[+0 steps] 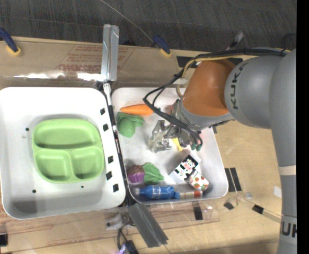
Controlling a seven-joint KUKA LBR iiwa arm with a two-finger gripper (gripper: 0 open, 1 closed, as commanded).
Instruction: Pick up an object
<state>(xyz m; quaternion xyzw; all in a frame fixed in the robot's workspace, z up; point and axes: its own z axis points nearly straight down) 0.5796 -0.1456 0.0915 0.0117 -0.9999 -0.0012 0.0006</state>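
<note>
Tool point(161, 136): hanging low in right bin point(218, 165), finger opening unclear, nothing visibly gripped. Carrot point(137, 109) lying just beyond it, green toy point(128, 124) beside, patterned block point(185, 168) nearer. Advice: be centring over one item, clear of neighbours

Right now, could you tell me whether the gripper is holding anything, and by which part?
Nothing shows between the fingers of the gripper. It hangs over bare floor of the right bin, apart from the carrot.

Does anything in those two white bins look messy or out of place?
Nothing looks spilled or broken. The right bin holds a loose jumble: carrot, blue bottle, other toys. The green tray sits neatly in the left bin.
</note>
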